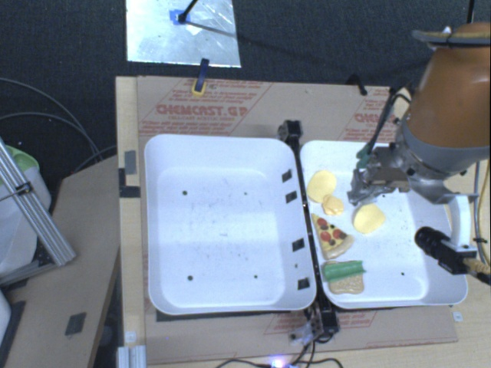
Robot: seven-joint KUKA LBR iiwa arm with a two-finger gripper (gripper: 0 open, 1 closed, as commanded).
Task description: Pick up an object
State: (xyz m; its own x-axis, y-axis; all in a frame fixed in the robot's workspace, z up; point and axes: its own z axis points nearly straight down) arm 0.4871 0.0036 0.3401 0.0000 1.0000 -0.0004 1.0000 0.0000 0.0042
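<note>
Claw (362, 192) hovers at centre-right, above right white bin (399, 282); whether clenched or released, you cannot tell. Round yellow disc (369, 219) just below claw, in bin. Pick not yet done.

Your bench (230, 102) is topped with printed cardboard. On it you have two shallow white bins side by side, touching along their inner walls: the left bin (222, 148) and the right bin (399, 286). A blue-and-yellow clamp (201, 77) grips its far edge.
</note>
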